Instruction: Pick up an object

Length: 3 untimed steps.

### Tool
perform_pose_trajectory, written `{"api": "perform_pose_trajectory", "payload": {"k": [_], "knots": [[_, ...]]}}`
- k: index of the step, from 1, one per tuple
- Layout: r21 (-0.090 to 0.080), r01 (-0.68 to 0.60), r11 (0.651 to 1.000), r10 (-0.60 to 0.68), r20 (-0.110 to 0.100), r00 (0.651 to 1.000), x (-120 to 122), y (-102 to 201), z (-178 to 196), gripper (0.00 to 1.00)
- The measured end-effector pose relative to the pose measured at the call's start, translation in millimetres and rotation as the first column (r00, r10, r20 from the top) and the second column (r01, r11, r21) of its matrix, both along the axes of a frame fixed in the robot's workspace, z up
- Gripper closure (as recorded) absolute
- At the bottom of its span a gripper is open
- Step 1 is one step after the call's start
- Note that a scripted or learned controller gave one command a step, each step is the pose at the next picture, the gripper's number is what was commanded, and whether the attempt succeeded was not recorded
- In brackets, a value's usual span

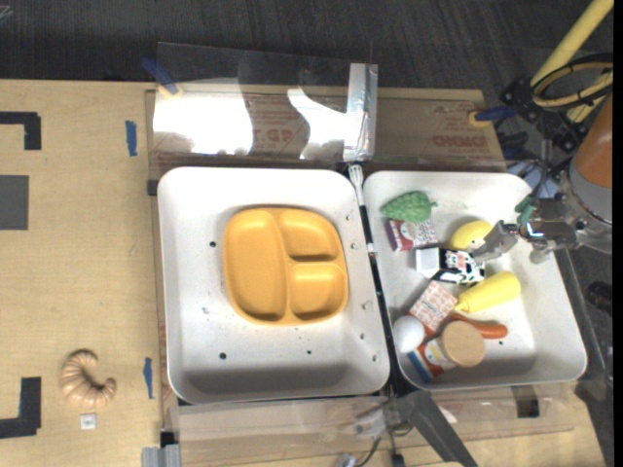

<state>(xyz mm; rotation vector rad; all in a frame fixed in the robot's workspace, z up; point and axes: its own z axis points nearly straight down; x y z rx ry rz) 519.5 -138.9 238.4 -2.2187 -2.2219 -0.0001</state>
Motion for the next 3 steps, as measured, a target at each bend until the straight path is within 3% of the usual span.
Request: {"api": "perform_pose_trajectory", "payload": {"k": [1,2,3], "knots": [[-0.003,-0.09,0.996,0.09,0.008,0.996,62,30,81,0.0],[0.001,-0.045,0.999,0.045,-0.008,0.999,39,20,-93,0.0],[-0.014,-0.142,0.99,0.142,0.035,0.989,53,9,-122,0.0]]}}
